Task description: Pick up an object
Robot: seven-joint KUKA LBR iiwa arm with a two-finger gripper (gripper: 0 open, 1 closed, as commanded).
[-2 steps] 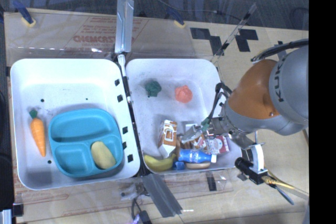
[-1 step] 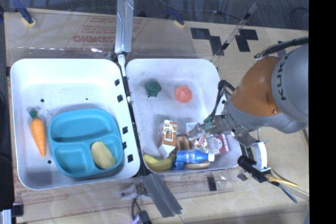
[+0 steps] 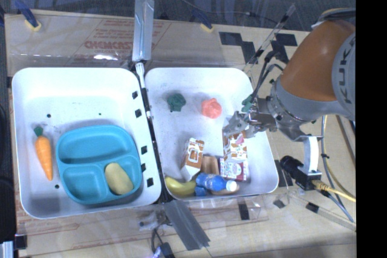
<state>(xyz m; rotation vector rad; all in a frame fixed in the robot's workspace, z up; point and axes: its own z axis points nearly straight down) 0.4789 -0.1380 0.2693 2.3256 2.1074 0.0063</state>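
Two bins, gripper low over the right one

Camera view: my gripper sits in the right bin, near its right wall. How far apart my fingers stand I cannot tell; metal and carton blur together. A red-and-white carton lies directly under and just below my fingertips, apparently touching. Left of them: a pink lump, further left a dark green piece. Below-left: a small snack packet, a blue bottle, a banana. Well apart, in the left bin: carrot, blue tray holding a potato.
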